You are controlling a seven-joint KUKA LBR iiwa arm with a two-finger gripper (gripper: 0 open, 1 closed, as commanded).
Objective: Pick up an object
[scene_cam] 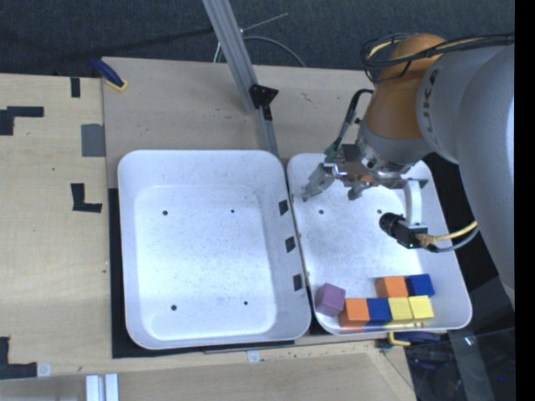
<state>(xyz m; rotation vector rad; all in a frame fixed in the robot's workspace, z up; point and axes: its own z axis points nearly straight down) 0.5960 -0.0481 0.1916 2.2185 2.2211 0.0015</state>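
While the hand hung over the far end of the right bin, its fingers stood spread apart with nothing between them. The blocks lay clustered at the near end of that same bin, well apart from the hand and toward the bin's front rim. The purple block sat on the left of the cluster, close to the wall shared with the left bin, and lay almost straight down the bin from the hand. The orange block, blue block and yellow blocks formed a row running rightward from it, with a second orange block and a second blue block just behind that row. Judged from this layout, the purple block was the nearest and least crowded target; the others touched one another.
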